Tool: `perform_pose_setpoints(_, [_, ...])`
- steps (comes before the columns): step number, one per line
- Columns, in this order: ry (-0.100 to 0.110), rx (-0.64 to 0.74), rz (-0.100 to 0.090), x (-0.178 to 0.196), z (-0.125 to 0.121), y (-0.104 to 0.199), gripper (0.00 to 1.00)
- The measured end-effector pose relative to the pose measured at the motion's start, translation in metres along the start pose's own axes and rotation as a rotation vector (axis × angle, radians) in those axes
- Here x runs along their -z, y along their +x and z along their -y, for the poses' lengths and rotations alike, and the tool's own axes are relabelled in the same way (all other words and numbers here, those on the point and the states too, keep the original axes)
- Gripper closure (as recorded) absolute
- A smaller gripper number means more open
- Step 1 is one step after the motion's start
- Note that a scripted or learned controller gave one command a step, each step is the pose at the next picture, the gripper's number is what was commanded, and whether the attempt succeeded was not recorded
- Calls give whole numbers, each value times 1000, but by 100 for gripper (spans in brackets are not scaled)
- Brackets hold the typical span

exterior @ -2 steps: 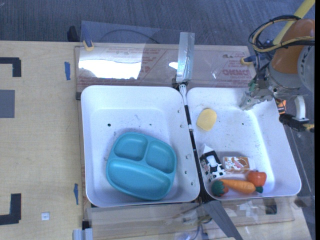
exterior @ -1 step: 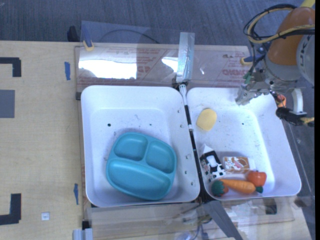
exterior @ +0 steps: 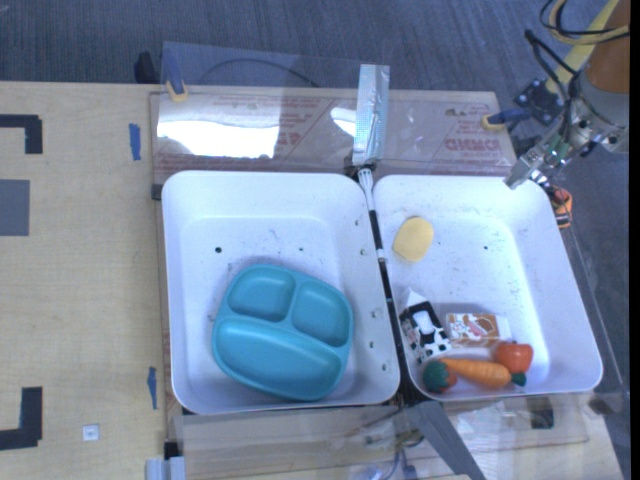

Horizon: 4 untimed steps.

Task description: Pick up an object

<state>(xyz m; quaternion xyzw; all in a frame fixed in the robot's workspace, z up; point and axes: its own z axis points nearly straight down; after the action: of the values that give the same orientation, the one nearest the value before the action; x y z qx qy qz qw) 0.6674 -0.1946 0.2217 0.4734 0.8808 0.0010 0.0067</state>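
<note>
- The gripper hangs just outside the far right corner of the right bin, above the bench and not over the bin's floor; whether it is wide or narrow cannot be told from this angle.
- A pale yellow lemon-like toy lies alone near the right bin's far left part, close to the divider between the bins.
- Along the right bin's near edge sits a tight cluster: a black-and-white cow-patterned carton at the left, a small tan snack packet just beside it, an orange toy carrot with a green top in front, and a red tomato-like toy touching the carrot's right end.
- The left bin holds a teal divided plate with three compartments, lying towards its near edge.
- Cables loop beyond the arm at the far right.
</note>
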Motion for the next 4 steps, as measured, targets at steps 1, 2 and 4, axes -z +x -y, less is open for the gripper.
perform_pose_setpoints(1, [0,285,0,60,15,-26,100])
perform_pose_setpoints(2, [-2,537,-2,114,-9,29,100])
perform_pose_setpoints(4, [-1,1093,-11,51,19,0,100])
